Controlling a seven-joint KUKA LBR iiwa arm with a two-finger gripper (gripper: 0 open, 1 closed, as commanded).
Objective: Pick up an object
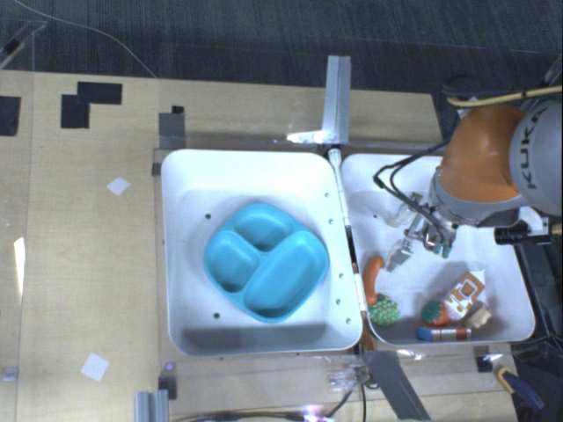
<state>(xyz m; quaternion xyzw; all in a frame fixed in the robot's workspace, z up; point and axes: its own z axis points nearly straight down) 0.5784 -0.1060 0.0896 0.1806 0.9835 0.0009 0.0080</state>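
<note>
My gripper (420, 246) hangs over the middle of the right bin (519, 319), open, with nothing between its fingers. Its left fingertip (400, 257) is just above and right of an orange carrot-like toy (373, 275). A green bushy toy (383, 309) lies below the carrot near the bin's front left corner. Further right sit a small orange and green toy (433, 313), a white and orange carton (464, 294) and a red and blue marker (444, 332). All of them lie apart from the gripper.
The left bin (189, 183) holds a blue divided plate (266, 260). A metal divider (347, 236) runs between the two bins. The grey arm with its orange band (479, 156) covers the right bin's upper right part. Cables loop beside the wrist.
</note>
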